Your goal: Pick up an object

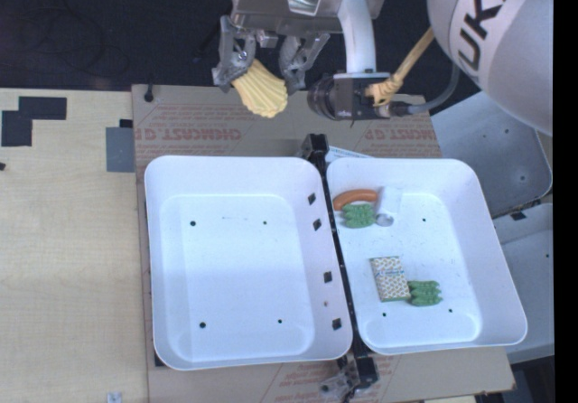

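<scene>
My gripper (262, 70) hangs high above the back edge of the left bin (172, 211), shut on a pale yellow ridged object (261, 90) that sits between its two fingers. In the right bin (492, 302) lie an orange curved piece (355, 197), a green piece (358, 215) beside it, a small patterned card (389, 277) and another green piece (424, 293).
A black hinge strip (327, 252) runs between the two bins. The bins rest on a brown cardboard sheet (190, 126). The grey arm body (497, 13) fills the upper right corner. A light wooden bench top (63, 257) lies to the left.
</scene>
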Controlling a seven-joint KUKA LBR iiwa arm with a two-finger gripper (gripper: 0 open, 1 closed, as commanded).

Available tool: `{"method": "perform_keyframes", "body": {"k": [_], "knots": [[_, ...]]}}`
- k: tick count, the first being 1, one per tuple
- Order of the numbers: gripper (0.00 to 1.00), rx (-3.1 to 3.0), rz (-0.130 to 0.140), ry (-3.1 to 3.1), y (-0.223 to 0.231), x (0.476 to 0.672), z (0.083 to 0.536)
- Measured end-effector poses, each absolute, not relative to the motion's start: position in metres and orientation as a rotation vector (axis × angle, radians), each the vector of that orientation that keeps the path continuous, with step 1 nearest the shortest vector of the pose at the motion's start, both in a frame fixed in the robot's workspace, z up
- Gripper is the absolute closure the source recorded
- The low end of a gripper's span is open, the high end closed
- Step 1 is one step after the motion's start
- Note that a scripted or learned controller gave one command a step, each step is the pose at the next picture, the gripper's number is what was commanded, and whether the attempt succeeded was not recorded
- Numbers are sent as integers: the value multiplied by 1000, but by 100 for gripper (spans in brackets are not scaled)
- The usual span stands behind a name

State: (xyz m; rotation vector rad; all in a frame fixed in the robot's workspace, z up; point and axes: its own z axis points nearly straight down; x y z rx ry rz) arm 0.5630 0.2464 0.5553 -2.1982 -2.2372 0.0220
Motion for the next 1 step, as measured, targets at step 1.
{"method": "perform_keyframes", "body": {"k": [1], "knots": [[100,-2188,30,-2244,247,563,564]]}}
